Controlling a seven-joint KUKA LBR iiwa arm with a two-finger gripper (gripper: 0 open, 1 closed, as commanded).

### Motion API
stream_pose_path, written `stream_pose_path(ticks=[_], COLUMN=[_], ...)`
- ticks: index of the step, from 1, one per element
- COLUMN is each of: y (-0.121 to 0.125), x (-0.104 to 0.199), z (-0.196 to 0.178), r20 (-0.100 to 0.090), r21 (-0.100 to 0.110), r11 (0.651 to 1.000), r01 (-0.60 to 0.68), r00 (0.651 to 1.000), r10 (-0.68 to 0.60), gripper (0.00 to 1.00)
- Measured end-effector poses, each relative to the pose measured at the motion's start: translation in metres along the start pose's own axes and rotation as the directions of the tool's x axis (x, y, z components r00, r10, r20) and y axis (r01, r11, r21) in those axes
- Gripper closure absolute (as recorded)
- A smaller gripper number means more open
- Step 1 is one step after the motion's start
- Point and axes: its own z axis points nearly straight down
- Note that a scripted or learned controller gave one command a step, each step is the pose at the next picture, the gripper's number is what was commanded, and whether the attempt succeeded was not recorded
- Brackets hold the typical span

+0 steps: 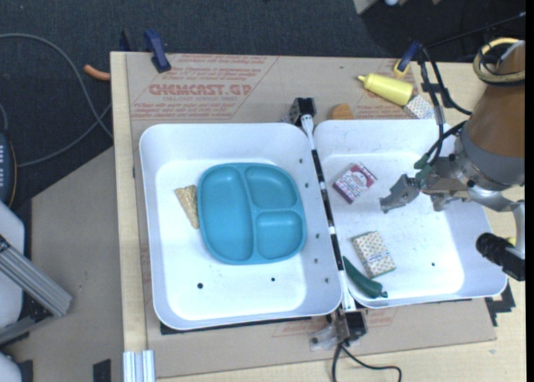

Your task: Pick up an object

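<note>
My gripper (400, 195) hangs over the middle of the right bin (450, 276), reaching in from the right, and nothing shows between its fingers. A small red and white packet (354, 182) lies to the left of it, near the bin's left wall. Below the gripper, toward the front, a tan patterned block (372, 253) rests on the bin floor. A dark green object (364, 278) lies along the bin's front-left corner. The orange band of the arm (502, 126) is at the right edge.
The left bin (167, 230) holds a blue divided plate (250, 211) with a tan cracker-like piece (187, 201) at its left side. Behind the bins, a yellow bottle-shaped object (386, 87) and a small orange piece (340, 111) lie on the board.
</note>
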Motion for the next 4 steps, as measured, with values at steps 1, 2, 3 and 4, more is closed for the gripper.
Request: stream_pose_path(ticks=[1,2,3,4], y=[0.057,0.143,0.172,0.173], x=[-0.011,-0.025,-0.014,-0.014], z=[0.157,0.157,0.157,0.147], r20=[0.000,0.001,0.001,0.003], r21=[-0.001,-0.002,-0.002,-0.006], r11=[1.000,1.000,1.000,1.000], r01=[-0.001,0.000,0.001,0.002], r00=[1.000,1.000,1.000,1.000], r10=[0.001,0.000,-0.001,-0.002], gripper=[0.00,0.00,0.00,1.00])
